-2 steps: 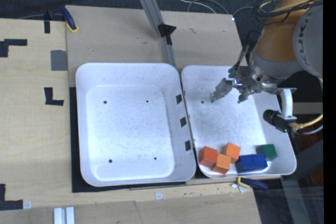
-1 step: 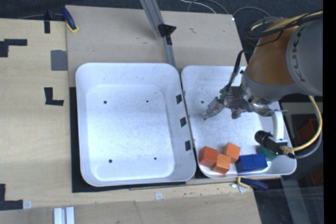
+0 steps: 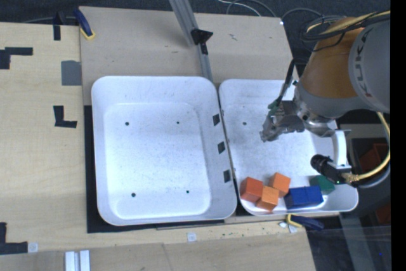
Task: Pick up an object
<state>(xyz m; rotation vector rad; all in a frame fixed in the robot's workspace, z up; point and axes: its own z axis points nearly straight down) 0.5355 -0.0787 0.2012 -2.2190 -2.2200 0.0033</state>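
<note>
Over the shallow white right bin (image 3: 254, 105), my end effector (image 3: 271, 131) hovers, state unclear; I'd descend squarely on the near orange cubes (image 3: 263, 190).

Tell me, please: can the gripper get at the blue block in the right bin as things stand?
Probably yes. The gripper hangs above the right bin, and the blue block lies uncovered, though crowded against the near rim.

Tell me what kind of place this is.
Most likely a robotics lab bench set up for grasping trials. A grey and orange arm reaches over two white bins, small coloured blocks are piled in the right bin's corner, and loose cables trail over the carpet behind.
</note>
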